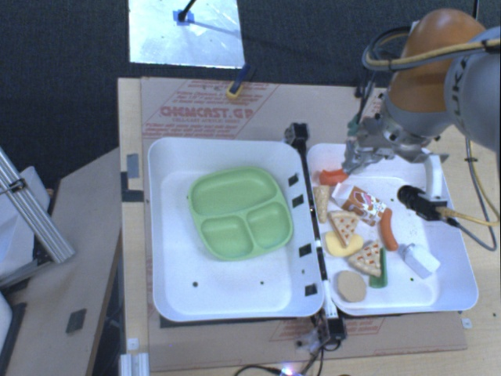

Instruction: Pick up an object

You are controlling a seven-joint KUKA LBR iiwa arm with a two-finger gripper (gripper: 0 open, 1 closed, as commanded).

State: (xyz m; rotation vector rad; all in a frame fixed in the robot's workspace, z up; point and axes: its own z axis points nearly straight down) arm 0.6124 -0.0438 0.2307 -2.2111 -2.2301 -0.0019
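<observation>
Across the bench, two shallow white plastic bins (180, 300) lie side by side. Left one bears a green divided plastic tray (239, 212). Over the right bin's far end hangs the grey two-finger gripper (354, 161), just above a small red toy piece (333, 176); its state cannot be told. Pizza-slice toys (342, 225) lie nearby.

A pale wooden tabletop (90, 233), covered in part by a brown cardboard sheet with red print (205, 110), stands over dark blue-black carpeted floor (63, 61), where a shiny square metal plate (185, 23) lies beyond it and a slanted aluminium rail (31, 214) crosses the left edge.
</observation>
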